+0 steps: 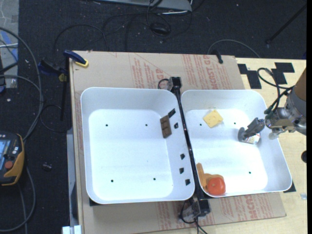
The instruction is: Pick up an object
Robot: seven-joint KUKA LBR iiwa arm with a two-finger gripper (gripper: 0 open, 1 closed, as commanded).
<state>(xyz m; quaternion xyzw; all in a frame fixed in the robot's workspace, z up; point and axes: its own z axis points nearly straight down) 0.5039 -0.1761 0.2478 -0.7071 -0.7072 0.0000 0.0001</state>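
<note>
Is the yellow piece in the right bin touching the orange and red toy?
Apart. The camera view shows the yellow piece near the back of the right bin and the orange and red toy at its front edge, with bare white floor between them.

Smooth glossy white plastic bins [97, 145]

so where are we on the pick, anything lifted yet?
Nothing looks lifted. The gripper is down in the right bin, at a small white object by its tip; whether it has hold of it cannot be told. The yellow piece and the orange-red object lie on the bin floor, and a brown block sits in the left bin. Left: a confirmed grasp and lift.
</note>
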